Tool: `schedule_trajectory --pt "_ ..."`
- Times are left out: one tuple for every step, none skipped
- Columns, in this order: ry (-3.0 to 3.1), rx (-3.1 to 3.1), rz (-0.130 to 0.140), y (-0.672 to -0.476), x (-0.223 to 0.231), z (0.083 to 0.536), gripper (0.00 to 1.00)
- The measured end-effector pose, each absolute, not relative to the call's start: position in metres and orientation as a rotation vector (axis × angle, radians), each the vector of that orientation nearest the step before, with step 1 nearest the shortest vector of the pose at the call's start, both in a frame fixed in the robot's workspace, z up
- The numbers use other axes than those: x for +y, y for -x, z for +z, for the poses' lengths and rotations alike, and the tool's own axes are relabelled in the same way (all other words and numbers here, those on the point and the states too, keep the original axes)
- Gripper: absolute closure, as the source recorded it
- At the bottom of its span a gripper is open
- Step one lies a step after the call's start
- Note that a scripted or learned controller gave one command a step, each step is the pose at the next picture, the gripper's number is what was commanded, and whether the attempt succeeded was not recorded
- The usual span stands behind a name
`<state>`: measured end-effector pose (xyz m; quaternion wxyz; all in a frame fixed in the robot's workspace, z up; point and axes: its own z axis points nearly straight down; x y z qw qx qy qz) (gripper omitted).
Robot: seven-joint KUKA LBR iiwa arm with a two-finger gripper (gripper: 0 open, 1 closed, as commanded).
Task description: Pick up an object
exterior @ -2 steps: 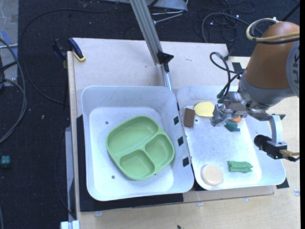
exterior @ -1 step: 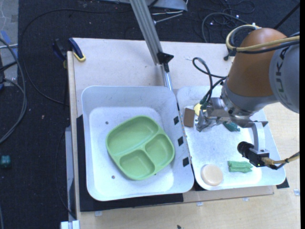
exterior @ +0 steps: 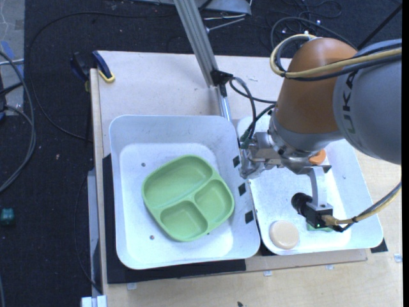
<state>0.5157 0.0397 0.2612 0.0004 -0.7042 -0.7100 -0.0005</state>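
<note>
My gripper (exterior: 259, 158) hangs low over the left part of the right bin (exterior: 358, 229), close to the wall between the two bins, and the arm's orange band and wrist cover most of it. A cream round disc (exterior: 284, 234) lies at the front of the right bin, well apart from the gripper. An orange object (exterior: 318, 158) peeks out from under the wrist at the bin's middle. In the left bin (exterior: 128, 139) lies a green plate (exterior: 187, 197) with three compartments, left of the gripper.
A slanted metal pole (exterior: 199, 37) rises behind the bins. A blue and yellow tool (exterior: 102, 67) lies at the bench's far left corner. Cables run across the dark floor around the bench.
</note>
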Motion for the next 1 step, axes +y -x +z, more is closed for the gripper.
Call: schedule_trajectory --pt "2.211 -2.231 -0.001 -0.5216 0.0973 0.2556 1.0"
